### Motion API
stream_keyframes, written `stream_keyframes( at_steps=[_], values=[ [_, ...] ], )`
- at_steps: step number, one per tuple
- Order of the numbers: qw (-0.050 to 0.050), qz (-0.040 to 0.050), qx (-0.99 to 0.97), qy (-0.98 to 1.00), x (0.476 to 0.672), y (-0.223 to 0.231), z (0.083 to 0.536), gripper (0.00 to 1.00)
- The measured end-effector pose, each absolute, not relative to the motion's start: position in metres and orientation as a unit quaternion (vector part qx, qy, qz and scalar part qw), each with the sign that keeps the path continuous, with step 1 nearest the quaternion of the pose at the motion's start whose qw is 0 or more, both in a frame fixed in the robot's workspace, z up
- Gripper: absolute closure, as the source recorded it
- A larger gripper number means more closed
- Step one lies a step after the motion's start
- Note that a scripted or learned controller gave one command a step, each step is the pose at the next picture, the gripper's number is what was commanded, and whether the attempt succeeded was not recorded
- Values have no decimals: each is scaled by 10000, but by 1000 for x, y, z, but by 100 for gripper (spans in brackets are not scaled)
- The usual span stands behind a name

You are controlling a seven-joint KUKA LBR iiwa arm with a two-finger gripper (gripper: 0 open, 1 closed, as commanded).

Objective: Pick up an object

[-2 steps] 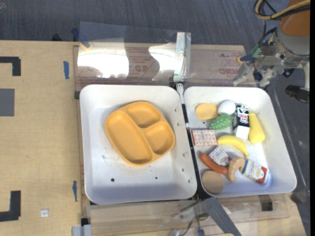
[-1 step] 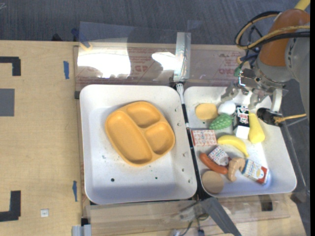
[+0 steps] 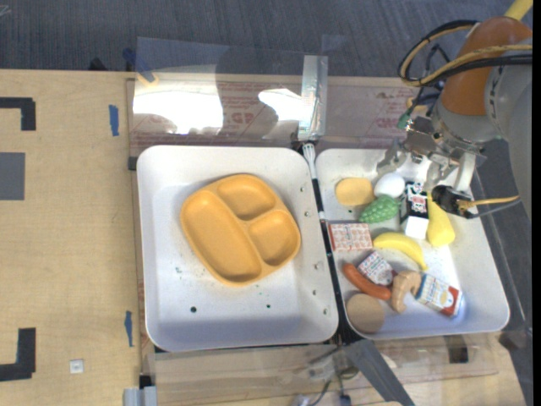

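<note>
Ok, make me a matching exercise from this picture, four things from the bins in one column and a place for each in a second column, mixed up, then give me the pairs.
Things:
1. orange divided plate
2. banana
3. green toy vegetable
4. small carton with the blue end

Places:
A. right bin, near its front right corner
B. middle of the left bin
C. right bin, just below the white ball at the gripper
D. middle of the right bin, right of the red-checked packet

Pairs: 1-B, 2-D, 3-C, 4-A
</note>
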State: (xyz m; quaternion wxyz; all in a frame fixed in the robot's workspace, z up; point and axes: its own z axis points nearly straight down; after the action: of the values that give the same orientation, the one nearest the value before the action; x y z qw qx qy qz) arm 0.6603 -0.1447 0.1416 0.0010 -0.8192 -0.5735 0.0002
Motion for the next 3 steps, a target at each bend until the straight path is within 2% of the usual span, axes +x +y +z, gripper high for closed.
stream_keyframes(
  at_steps=[1,2,3],
  values=[
    [-6,-8,-9038,-4279,621,-163,97,0],
    [-16,-77,-9780,-2087,519,-142,92,0],
    [-13,-19,-9284,-3715,530,-109,88,0]
  ],
)
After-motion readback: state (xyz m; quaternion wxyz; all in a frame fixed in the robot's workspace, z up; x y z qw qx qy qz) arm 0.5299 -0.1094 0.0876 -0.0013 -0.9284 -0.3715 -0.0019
